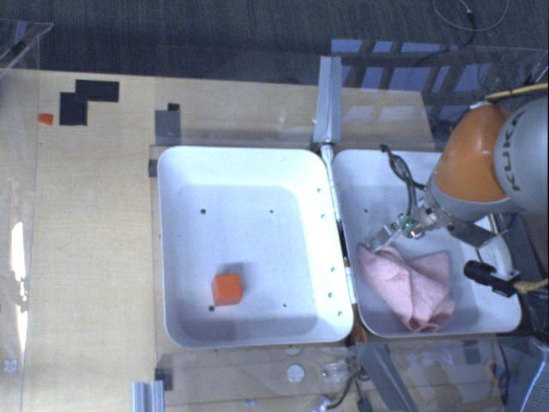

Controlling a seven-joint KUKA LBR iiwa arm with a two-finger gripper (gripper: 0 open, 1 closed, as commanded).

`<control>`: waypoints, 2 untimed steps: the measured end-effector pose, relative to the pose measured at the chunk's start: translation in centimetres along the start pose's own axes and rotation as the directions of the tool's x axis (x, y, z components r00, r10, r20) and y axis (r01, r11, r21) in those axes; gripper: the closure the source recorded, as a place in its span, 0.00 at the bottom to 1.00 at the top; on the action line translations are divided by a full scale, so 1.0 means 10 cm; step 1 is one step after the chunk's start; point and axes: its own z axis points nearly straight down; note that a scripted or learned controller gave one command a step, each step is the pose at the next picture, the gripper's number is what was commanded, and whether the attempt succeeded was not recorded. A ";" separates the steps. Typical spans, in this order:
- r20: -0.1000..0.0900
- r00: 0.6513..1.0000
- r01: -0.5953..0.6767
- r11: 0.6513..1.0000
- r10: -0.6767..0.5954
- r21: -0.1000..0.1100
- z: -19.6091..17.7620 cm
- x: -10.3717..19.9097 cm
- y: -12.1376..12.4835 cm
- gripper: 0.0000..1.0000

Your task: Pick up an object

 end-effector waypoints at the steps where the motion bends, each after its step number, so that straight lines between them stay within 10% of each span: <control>1: -0.002 0.998 0.062 0.998 -0.062 0.003 -0.02 0.16 -0.53 0.00; 2: 0.005 0.998 0.062 0.998 -0.062 -0.008 -0.15 0.15 -0.49 1.00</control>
